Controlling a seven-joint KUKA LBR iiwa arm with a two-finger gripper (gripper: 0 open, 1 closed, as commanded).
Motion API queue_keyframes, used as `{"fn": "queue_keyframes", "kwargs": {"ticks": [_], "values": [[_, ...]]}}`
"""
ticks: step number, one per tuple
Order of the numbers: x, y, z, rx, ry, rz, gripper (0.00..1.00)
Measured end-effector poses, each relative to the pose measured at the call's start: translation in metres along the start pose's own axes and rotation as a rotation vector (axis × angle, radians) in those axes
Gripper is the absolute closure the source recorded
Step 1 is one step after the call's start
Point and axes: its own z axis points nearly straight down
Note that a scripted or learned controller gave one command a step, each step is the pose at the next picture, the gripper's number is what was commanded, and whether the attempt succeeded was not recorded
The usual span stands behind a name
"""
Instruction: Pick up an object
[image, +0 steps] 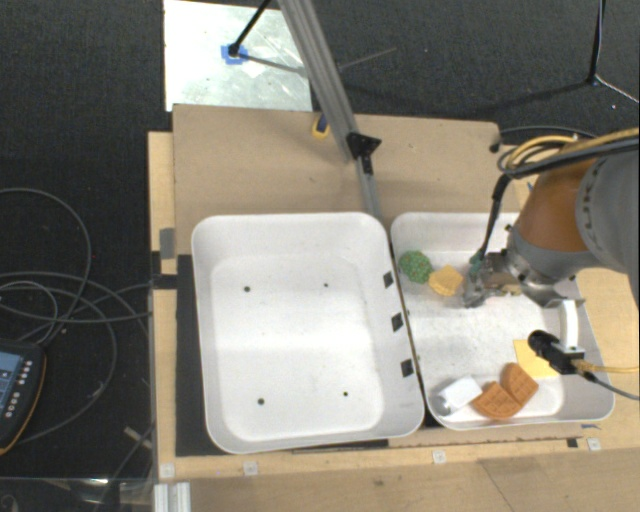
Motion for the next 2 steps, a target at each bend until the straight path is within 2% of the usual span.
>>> {"fn": "queue_keyframes", "kwargs": {"ticks": [1,2], "values": [[-0.008,-0.001,-0.047,-0.003,-0.002,0.0,1.0],[-0.013,0.005,-0.11,-0.006,-0.003,-0.004,1.0]]}}
